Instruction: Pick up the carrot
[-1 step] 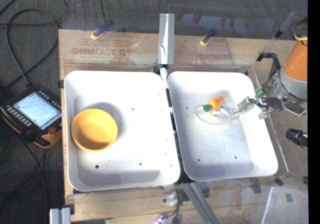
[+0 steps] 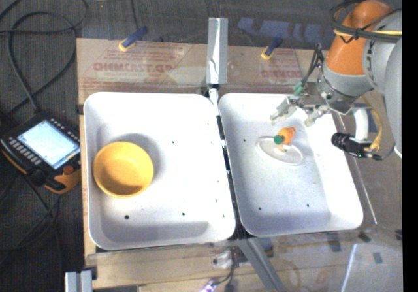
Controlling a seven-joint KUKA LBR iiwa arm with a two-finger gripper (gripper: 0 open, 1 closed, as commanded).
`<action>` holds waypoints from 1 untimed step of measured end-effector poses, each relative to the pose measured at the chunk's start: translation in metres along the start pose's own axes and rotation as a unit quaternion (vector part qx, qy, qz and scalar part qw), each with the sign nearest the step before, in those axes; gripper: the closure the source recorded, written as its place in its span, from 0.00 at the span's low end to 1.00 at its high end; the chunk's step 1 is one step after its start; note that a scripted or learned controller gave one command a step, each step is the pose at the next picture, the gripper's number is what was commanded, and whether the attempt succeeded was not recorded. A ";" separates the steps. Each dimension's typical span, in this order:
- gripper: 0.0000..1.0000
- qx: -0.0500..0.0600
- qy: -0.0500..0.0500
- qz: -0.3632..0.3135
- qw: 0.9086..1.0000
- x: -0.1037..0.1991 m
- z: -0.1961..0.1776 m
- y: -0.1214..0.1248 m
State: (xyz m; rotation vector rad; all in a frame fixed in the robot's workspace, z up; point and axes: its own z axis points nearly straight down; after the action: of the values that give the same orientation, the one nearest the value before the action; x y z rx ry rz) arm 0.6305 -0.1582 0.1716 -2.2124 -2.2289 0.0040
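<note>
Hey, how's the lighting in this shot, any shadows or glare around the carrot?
Camera view: even, soft light; the carrot is sharp, lying on a pale oval sheen on the right bin floor; the yellow bowl casts a soft shadow in the left bin.

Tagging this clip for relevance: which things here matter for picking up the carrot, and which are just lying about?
Part of the job:
carrot, in the right bin
gripper, above the carrot

Just lying about:
yellow bowl, in the left bin
handheld controller, on the floor
</note>
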 end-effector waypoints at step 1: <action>0.00 -0.002 0.001 -0.071 0.997 -0.027 0.078 -0.007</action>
State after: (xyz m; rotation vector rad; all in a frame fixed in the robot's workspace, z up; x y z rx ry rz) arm 0.6230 -0.1854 0.0937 -2.0496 -2.3809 -0.0011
